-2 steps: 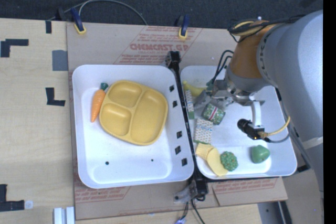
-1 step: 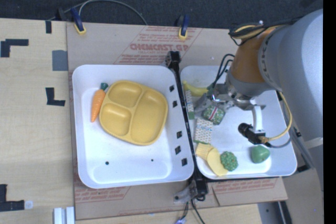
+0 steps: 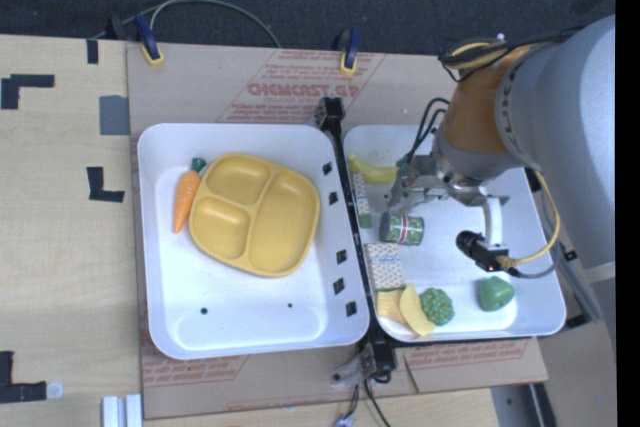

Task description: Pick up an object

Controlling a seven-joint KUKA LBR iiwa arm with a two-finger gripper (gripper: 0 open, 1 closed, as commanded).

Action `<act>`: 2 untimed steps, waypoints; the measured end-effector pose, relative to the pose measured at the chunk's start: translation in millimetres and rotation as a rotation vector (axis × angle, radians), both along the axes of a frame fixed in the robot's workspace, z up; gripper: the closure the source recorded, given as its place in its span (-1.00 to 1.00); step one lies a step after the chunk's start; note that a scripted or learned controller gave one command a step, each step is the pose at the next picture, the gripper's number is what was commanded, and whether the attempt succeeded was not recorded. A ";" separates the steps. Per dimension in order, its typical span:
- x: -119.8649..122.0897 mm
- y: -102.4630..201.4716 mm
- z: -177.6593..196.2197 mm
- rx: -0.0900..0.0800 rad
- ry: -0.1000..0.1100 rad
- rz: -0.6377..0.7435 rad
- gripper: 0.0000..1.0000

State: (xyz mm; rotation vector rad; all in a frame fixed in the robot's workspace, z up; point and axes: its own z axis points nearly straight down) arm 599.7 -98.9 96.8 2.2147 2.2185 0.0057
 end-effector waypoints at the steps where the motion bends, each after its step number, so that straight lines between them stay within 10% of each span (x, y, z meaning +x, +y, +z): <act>1: -0.1 0.1 -0.2 0.000 0.000 0.000 -1.00; 2: 65.1 -12.8 -12.1 0.004 0.023 0.003 -1.00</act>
